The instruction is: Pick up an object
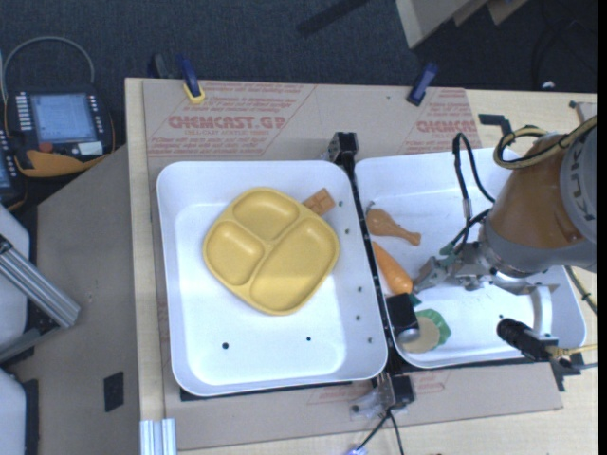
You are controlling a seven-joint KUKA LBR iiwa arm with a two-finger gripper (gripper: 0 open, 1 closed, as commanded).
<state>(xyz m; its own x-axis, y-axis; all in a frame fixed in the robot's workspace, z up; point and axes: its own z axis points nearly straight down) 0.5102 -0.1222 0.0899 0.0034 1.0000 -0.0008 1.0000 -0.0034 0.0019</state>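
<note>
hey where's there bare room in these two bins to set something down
Left bin: bare floor along the front, between the yellow divided plate and the near rim, plus a strip by its left wall. Right bin: only the back is free; the drumstick, carrot, green piece and claw crowd its left side.

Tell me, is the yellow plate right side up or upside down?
Right side up. The yellow plate in the left bin shows its three hollow sections facing upward.

Bright overhead light, soft shadows, slight blur

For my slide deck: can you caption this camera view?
KUKA arm reaches into the right bin near a carrot and drumstick; a yellow tray fills the left bin.
</note>
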